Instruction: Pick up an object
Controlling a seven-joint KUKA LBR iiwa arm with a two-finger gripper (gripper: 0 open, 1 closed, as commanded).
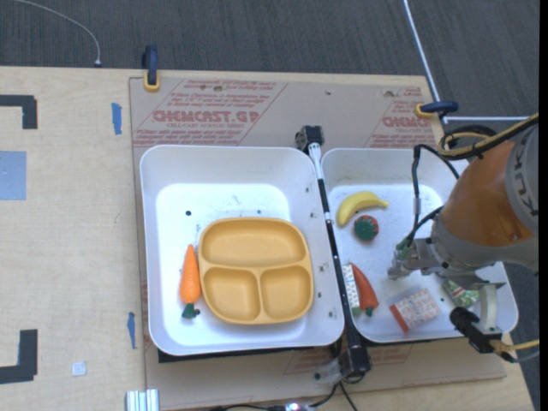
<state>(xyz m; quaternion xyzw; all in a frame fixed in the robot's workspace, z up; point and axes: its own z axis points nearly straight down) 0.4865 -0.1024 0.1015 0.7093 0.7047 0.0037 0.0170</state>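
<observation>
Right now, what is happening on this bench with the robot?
A grey and orange robot arm reaches from the right over the right bin. That bin holds a banana, a small red and green fruit, a red pepper and a small packet. The left bin holds a yellow divided plate with a carrot beside it. The view shows nothing lifted yet.

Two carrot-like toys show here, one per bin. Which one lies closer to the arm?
The carrot in the right bin, against the divider wall below the strawberry. The other carrot lies in the left bin beside the yellow tray, much farther from the arm.
</observation>
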